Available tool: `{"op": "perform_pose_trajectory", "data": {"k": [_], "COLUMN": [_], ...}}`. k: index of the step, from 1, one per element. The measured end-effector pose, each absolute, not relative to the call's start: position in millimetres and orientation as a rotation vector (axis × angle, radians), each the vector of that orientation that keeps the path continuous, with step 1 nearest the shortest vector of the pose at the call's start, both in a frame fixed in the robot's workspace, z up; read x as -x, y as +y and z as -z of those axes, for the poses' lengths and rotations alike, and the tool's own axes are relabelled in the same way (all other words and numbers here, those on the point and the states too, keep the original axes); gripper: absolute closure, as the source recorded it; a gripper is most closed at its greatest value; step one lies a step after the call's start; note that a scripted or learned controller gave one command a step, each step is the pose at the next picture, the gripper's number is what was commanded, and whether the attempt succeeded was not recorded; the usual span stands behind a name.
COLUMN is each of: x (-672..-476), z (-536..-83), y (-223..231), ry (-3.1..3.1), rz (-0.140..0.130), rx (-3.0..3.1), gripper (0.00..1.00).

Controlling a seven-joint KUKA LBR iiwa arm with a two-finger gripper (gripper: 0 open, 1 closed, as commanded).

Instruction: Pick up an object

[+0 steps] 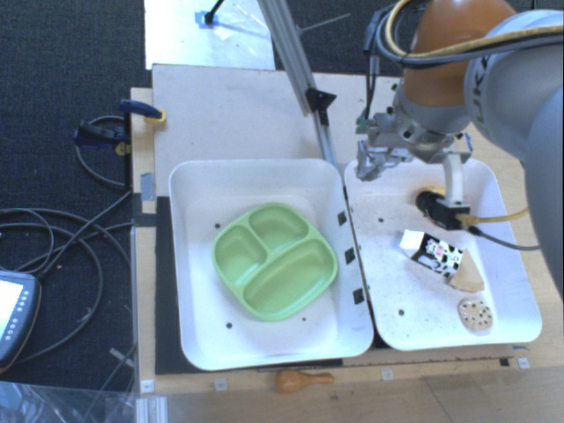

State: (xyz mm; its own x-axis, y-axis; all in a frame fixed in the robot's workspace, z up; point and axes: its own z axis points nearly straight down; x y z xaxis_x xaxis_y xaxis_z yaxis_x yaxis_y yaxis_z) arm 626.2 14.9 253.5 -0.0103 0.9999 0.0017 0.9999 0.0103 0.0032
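From my seat, the gripper (368, 167) hangs over the far left corner of the right bin (507, 324), about ten o'clock from that bin's middle. I can make out metal fingers pointing down with nothing between them; how wide they stand I cannot tell at this angle.

The candidates lie well apart from it, toward four and five o'clock: a small carton with a cow print (434, 252), a tan wedge (467, 277) touching its lower end, and a spotted cookie (475, 314) nearer the front wall. A green divided plate (275, 260) sits in the left bin (189, 324).

My worries: straight below the tool there is only bare floor, so a descent here would close on air. The carton and wedge touch, so a grab could nudge one and miss both. The black fitting (438, 208) and its cable trail near the carton and could snag.
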Motion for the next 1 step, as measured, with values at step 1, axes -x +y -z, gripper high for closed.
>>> {"op": "perform_pose_trajectory", "data": {"k": [1], "x": [-644.0], "z": [-252.5], "y": [62.9], "ry": [2.232], "rz": [-0.006], "rx": [-2.209], "gripper": [1.0]}}
